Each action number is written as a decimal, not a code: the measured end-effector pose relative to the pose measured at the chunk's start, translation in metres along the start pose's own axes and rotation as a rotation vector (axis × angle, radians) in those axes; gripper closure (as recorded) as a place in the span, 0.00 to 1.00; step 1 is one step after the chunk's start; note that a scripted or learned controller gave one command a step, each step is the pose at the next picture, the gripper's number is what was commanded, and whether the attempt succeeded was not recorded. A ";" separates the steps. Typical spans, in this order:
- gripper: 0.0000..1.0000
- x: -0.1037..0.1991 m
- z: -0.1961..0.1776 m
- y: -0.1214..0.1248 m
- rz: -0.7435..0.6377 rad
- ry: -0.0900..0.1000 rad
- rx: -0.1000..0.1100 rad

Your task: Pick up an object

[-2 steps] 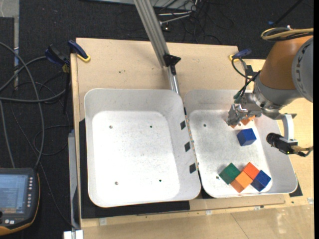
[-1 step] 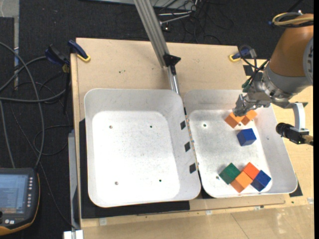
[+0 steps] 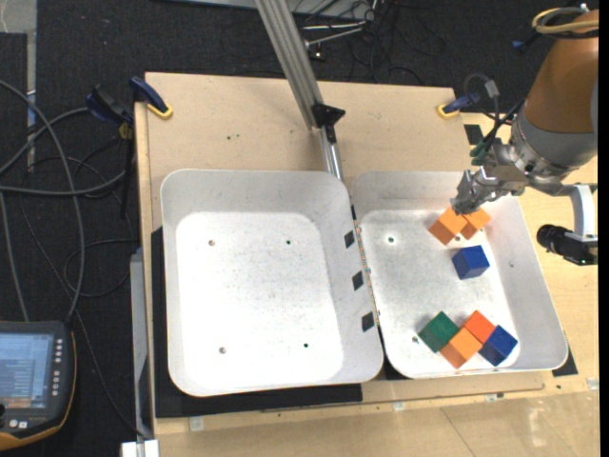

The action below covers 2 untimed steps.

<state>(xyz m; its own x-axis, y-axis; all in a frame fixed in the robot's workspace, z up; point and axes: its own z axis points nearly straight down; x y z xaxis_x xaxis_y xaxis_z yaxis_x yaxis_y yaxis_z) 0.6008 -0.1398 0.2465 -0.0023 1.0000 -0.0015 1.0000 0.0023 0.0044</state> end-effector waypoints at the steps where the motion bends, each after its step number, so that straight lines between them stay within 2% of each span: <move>1: 1.00 0.052 -0.007 -0.005 -0.006 0.003 0.004; 2: 1.00 0.104 0.005 0.001 -0.006 0.003 0.006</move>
